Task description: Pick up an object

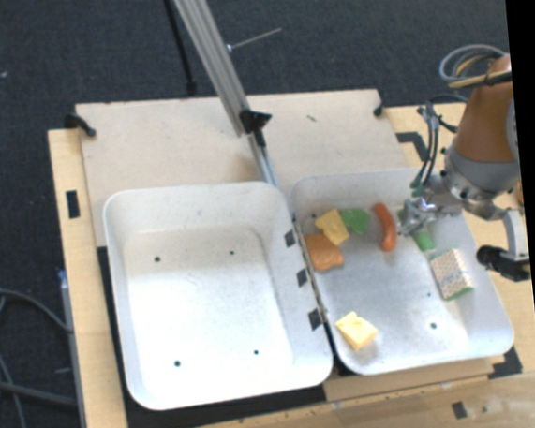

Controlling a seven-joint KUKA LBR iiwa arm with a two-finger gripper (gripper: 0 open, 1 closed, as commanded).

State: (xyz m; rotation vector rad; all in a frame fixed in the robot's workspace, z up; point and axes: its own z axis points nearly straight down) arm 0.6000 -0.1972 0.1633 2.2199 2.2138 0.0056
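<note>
The tool (420, 212) sits low over the right bin (395, 361), at its far right side, with the grey arm (483, 155) and its orange band rising behind it toward the surface's (175, 137) right edge. Whether it is open or closed, I cannot tell; the metal parts blur together from up here. Nothing can be made out in its grip.

Right under the tool there's a small green piece (424, 238), touching or very nearly so. Just left of the tool lies an orange carrot-shaped toy (384, 226), standing lengthwise. Nearer the camera from the tool rests a speckled block (451, 273), tilted a little.

This looks like the approach or grasp step: the tool is down among the objects, and the pick is not yet done. The green piece looks the likeliest target. The next move, I'd judge, calls for a firm close on it and a straight lift, minding the carrot toy close by.

Further left of the tool, a cluster: a green lump (357, 220), a yellow piece (332, 227) and a brown bread-like chunk (323, 251), all bunched near the bin's left wall. A yellow cheese-like wedge (357, 330) sits alone, well apart, toward the near left corner.

Beyond that, the left bin (117, 213) shows bare white floor.
</note>
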